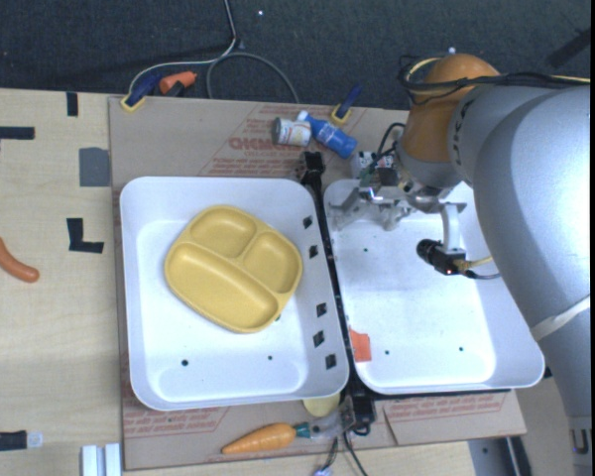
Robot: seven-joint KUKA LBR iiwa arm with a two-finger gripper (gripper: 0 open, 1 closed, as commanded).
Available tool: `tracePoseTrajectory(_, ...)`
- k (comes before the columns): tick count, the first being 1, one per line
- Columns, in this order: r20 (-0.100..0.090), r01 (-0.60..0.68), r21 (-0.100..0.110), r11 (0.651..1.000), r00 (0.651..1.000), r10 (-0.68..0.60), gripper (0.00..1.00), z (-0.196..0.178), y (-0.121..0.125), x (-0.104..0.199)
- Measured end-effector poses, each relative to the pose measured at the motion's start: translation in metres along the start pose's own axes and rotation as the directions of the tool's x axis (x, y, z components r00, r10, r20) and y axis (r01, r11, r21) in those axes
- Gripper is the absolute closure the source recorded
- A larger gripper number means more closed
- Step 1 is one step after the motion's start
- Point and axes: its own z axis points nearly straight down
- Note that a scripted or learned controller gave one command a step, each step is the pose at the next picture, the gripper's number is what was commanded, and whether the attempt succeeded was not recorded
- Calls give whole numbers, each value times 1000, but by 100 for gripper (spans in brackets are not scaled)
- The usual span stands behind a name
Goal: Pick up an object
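The yellow divided plate (235, 267) lies in the left bin (144, 206), a little toward that bin's far edge, tilted relative to the bin walls, with bare white floor around it on every side; it is well apart from my gripper (377, 198), which hangs over the far left corner of the right bin (516, 365), close to the divider between the two bins; whether it is spread or closed I cannot tell, because the wrist and cabling cover it and the metal parts blur together; I see nothing held in it. A small orange-red scrap (360, 345) lies at the near left edge of the right bin, against the wall. My grey arm (535, 167) with its orange band (446, 107) covers the far right part of that bin and hides what is beneath it; a black cable with a small black fitting (438, 255) hangs just right of the gripper. Outside the bins, a blue and white bottle (315, 132) lies on the cardboard beyond the far edge; a toy carrot (261, 438) lies at the near edge; a toy sausage (13, 259) sits far off at the bench's left edge; an orange-handled clamp (159, 85) grips the cardboard's far left corner.
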Motion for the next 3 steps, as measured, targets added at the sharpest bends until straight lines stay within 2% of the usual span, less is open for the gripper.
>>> tracePoseTrajectory(1, 2, 1, -1, 1000, 1000, -1, 100, -10, -1, 0)
tracePoseTrajectory(2, 2, 1, 0, 1000, 1000, -1, 0, -10, -1, 0)
tracePoseTrajectory(3, 4, -8, -2, 1000, 1000, 8, 0, -53, -2, -79)
